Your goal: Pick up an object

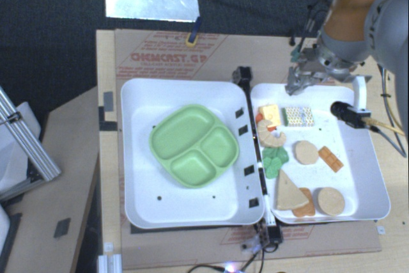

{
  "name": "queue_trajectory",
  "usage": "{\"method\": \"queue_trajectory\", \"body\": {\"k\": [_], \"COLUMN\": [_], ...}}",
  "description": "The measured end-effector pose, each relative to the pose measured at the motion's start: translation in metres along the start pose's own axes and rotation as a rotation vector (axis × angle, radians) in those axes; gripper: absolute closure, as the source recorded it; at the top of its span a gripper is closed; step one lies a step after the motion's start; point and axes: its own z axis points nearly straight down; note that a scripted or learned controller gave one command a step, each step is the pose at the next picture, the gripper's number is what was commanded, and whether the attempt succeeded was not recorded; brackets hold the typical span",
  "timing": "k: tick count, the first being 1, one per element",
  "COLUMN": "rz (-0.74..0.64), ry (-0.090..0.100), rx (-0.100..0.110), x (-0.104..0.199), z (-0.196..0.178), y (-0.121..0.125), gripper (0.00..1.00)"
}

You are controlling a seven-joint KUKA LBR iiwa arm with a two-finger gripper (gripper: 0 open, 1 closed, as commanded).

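Arm poised over the right bin's far edge, toy food pieces lying loose below.

The left bin (137, 201) is occupied by a green divided plate (193, 145). In the right bin (374, 185) are seen a tan wedge (289, 192), two round biscuits (331, 201) (306, 152), a green leafy piece (275, 161), a yellow block (270, 115), a speckled tile (298, 116) and an orange bar (330, 158). The gripper (299, 82) is held above the bin's far rim, nothing gripped; whether it is apart or together cannot be told.
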Motion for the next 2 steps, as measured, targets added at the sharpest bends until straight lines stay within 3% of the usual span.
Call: {"method": "queue_trajectory", "body": {"k": [2], "rz": [0.006], "ry": [-0.002], "rx": [0.001], "x": [-0.012], "z": [0.013], "y": [0.008], "gripper": [1.0]}}
